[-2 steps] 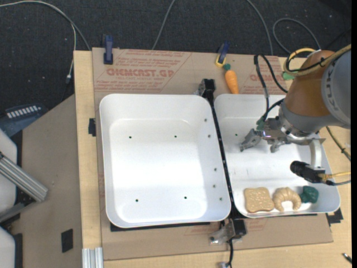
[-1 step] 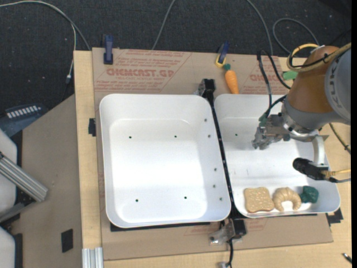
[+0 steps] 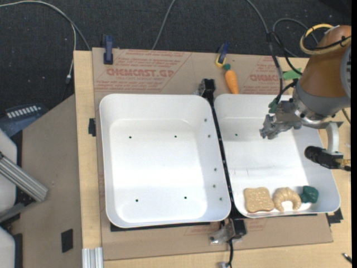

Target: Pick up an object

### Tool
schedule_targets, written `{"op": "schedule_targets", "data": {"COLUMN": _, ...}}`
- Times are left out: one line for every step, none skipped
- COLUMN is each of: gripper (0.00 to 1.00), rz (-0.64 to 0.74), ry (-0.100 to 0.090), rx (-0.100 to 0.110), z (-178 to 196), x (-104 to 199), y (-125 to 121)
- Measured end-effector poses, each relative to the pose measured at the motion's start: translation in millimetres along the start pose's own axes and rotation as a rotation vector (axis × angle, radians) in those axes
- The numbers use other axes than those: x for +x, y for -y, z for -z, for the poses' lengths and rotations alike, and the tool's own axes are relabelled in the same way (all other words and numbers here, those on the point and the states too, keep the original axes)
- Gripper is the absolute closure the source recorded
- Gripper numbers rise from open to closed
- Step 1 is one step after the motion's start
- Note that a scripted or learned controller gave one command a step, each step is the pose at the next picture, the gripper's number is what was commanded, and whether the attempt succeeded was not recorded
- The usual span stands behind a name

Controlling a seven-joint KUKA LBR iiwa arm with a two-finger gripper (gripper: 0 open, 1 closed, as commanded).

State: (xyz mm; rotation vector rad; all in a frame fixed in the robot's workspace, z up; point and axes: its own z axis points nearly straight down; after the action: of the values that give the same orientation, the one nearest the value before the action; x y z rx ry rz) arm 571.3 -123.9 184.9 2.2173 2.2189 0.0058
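Note:
In the right bin (image 3: 251,155), three small objects lie along the near edge: a tan square cracker (image 3: 258,200), a pale croissant (image 3: 286,199) and a dark green piece (image 3: 309,194). My gripper (image 3: 270,128) hangs over the far right part of that bin, well behind the objects, with nothing visible between its fingers. The grey wrist and orange band rise to the right of it.
The left bin (image 3: 162,161) sits beside the right one, with a black clip (image 3: 207,86) between their far corners. An orange carrot-shaped toy (image 3: 231,80) lies on the cardboard behind the bins. Cables run across the back.

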Motion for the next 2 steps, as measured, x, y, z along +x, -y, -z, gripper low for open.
{"op": "schedule_targets", "data": {"gripper": 1.0, "rz": 0.0, "ry": 0.0, "rx": 0.003, "z": 26, "x": 0, "y": -1}}
{"op": "schedule_targets", "data": {"gripper": 1.0, "rz": 0.003, "ry": -0.002, "rx": 0.004, "z": 40, "x": 48, "y": 12}}
